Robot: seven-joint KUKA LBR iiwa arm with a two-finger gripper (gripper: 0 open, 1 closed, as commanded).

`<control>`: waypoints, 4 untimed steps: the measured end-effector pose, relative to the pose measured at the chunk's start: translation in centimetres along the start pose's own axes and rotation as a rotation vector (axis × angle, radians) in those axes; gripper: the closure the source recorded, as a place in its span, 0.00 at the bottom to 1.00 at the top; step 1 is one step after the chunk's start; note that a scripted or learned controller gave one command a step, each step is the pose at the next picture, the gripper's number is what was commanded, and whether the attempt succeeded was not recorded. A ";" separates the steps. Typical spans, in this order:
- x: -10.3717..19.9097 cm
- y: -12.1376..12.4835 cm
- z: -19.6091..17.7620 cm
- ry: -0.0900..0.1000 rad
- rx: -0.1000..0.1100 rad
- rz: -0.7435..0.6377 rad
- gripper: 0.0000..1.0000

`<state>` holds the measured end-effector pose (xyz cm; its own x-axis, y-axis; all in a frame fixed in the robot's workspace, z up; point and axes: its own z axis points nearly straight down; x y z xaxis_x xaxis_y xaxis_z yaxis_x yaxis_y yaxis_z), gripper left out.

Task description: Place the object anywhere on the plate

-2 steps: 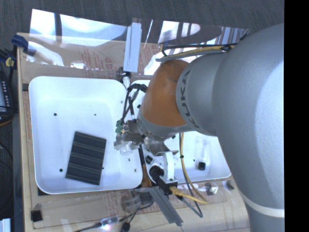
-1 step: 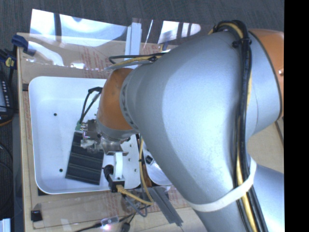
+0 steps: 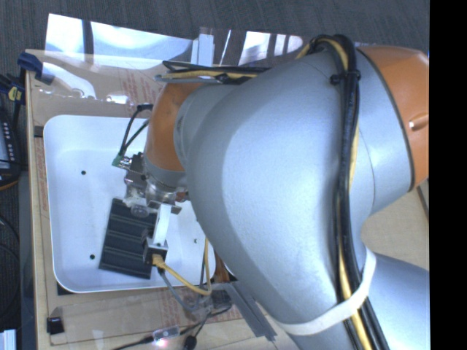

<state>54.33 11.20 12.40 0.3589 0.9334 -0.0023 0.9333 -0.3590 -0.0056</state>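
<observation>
My gripper (image 3: 125, 240) appears as a black ribbed block hanging low over the near part of the left white bin (image 3: 69, 166). The camera looks at its back, and the block covers whatever is under it. The grey arm, with its orange band (image 3: 164, 133) just above the wrist, reaches in from the right and hides the whole right half of the bench.
The left bin's floor lies bare to the left of and behind the gripper, with its near rim (image 3: 87, 286) close below the gripper. A yellow cable (image 3: 182, 283) loops off the wrist over that rim. Clear plastic wrapping (image 3: 109, 39) lies behind the bin.
</observation>
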 end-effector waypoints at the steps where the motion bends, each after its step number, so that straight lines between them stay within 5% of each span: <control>1: -2.4 4.2 -6.7 0.002 0.000 0.173 1.00; 2: -0.9 -1.4 2.9 0.007 -0.006 0.317 1.00; 3: 5.8 -8.4 2.9 0.015 -0.003 0.709 1.00; 4: 2.3 -7.0 -7.7 0.003 -0.003 0.220 1.00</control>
<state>48.68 15.83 20.10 0.5543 0.8323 0.0001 0.8323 -0.5543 -0.0028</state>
